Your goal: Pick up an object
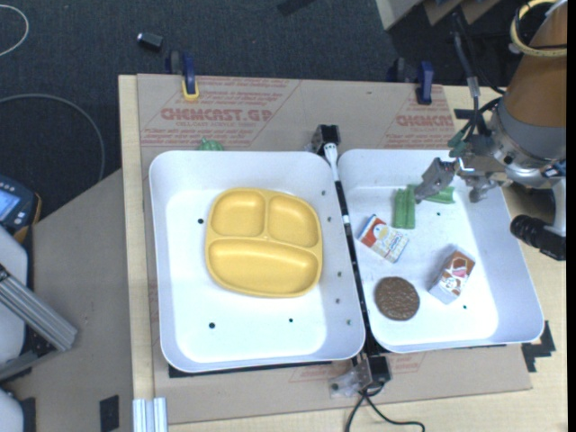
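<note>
Camera view looks down on a brown board [270, 106] with red lettering, clamped at its far edge by two blue clamps [188, 72] and bearing two white bins side by side. Left bin [180, 322] holds a yellow divided tray [264, 241], which sits toward the far side of the middle and has three compartments. Right bin [504, 322] holds four small things: a green block [402, 209] near the far middle, a white carton [384, 238] with red and blue print just in front of it, a brown round disc [397, 298] near the front edge, and a small red and white box [452, 275] to the right of the disc, apart from it. The arm [540, 106] comes in from the right over the far right corner of that bin, its grey and orange wrist hanging above the rim. The gripper [436, 182] reaches left toward the green block and hovers just beside its upper end; a green bit shows near its tip, perhaps part of the block or a separate piece. The view is too coarse there, so I cannot tell whether the gripper grasps anything. Between the bins runs a black strip [346, 232] with a cable at the near end. Dark carpet [72, 43] surrounds the bench.
</note>
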Tool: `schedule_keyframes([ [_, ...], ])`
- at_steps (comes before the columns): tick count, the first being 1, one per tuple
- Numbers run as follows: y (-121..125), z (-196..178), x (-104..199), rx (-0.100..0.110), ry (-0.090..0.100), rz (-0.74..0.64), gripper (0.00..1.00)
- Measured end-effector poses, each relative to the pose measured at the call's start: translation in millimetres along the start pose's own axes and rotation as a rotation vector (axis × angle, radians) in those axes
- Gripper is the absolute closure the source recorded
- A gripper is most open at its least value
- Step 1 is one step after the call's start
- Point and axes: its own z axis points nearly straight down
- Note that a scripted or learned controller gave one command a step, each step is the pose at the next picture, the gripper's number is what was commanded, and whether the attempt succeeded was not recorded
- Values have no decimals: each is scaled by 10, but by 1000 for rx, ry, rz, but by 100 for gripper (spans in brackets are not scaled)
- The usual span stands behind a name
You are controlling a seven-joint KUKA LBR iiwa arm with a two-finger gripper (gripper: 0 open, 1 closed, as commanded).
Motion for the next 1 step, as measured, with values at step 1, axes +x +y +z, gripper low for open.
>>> schedule_keyframes([
  [1, -578, -1144, 796, -12, 3, -10, 0],
])
